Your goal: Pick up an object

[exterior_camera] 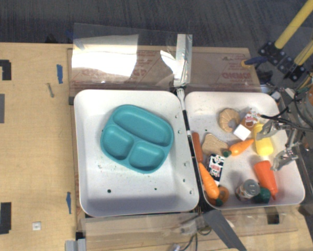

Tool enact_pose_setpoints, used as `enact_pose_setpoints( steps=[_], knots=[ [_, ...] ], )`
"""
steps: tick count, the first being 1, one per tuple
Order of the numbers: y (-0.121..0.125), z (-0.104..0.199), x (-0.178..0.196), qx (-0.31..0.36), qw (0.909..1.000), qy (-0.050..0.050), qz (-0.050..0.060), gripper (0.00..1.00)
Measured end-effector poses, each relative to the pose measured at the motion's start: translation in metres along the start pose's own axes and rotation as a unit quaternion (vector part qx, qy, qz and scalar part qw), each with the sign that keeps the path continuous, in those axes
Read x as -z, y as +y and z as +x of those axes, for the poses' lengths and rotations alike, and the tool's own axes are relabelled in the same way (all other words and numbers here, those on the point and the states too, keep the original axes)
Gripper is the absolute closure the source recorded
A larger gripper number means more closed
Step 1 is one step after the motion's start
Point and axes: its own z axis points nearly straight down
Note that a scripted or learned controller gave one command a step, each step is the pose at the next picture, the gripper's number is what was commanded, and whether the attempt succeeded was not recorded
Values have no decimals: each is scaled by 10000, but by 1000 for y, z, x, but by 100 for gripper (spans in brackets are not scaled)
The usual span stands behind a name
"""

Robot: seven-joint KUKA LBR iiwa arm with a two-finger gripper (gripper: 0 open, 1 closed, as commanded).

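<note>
My claw [283, 160] hangs at the right rim of the right bin [295, 195], metal parts showing beside the toys, and I cannot tell from this slant how it is set. Nothing shows between its tips. Just beside it, to the left, lies a yellow lemon-shaped toy [264, 144], and right below that a fat orange carrot [266, 177] with its broad end toward the claw.

The right bin is crowded. A small orange carrot [240, 147] lies left of the lemon, near a white block [242, 133] and a tan doughnut-like ring [229, 119]. A slice of toast [214, 144] sits near the bin's middle, touching a black and white card [215, 166]. Along the left wall runs a red sausage [197, 145], and below it a long orange carrot [209, 179] slants down toward the front. A small tin can [246, 190] lies at the front edge with a green piece [262, 196] just beside it.

The left bin [93, 187] holds 1 teal plate [137, 137] with 3 compartments, tilted a little. Both bins rest on the tan surface [28, 140].
</note>
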Motion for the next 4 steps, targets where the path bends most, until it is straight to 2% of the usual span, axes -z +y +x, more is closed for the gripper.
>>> enact_pose_setpoints(
  steps=[1,2,3,4],
  knots=[
    [-6,-5,-108,-95,10000,-28,14,0],
    [-6,-9,-95,-89,9999,-86,32,100],
    [53,-77,-33,246,9997,-40,-3,100],
    [100,-139,48,935,9956,-47,2,100]
  ],
)
